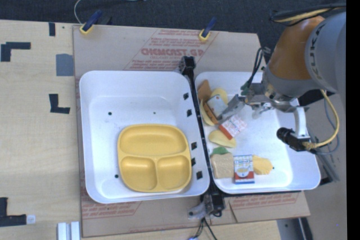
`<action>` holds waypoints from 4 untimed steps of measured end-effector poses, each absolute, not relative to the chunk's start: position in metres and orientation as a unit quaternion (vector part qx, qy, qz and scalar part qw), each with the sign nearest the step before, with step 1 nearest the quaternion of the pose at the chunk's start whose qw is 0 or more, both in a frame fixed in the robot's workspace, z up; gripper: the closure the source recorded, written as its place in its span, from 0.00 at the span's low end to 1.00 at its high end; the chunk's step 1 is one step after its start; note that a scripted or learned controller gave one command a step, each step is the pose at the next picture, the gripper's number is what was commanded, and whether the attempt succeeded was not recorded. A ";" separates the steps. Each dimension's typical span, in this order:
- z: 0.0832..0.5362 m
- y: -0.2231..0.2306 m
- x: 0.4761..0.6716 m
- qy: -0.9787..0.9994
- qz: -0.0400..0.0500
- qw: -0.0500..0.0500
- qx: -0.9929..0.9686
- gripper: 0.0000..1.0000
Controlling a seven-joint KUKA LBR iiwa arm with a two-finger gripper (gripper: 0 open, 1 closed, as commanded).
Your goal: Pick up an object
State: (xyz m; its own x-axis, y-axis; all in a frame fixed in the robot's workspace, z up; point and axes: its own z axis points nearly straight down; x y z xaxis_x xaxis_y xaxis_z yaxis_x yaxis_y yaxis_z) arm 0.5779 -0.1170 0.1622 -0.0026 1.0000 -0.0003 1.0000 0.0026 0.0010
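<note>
Camera view
Gripper (pixel 233 108): low over right bin (pixel 281 177), near its left wall; jaws apparently parted, grip on anything unconfirmed.
Wrapped packet (pixel 232 127): just beneath gripper.
Yellow tray (pixel 153 157): left bin (pixel 107 98).

Grey arm low from the right; gripper (pixel 235 108) angled down-left

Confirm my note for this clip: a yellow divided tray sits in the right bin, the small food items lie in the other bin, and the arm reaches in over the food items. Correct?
Not quite. In the camera view, the yellow divided tray sits in the left bin, not the right one. The small food items lie in the right bin, and the arm does reach in over them.
</note>
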 end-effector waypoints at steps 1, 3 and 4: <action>0.088 -0.099 0.610 0.708 0.001 0.007 0.706 0.00; 0.084 -0.098 0.668 0.708 -0.001 0.000 0.706 0.00; 0.084 -0.097 0.668 0.707 -0.002 0.000 0.707 0.00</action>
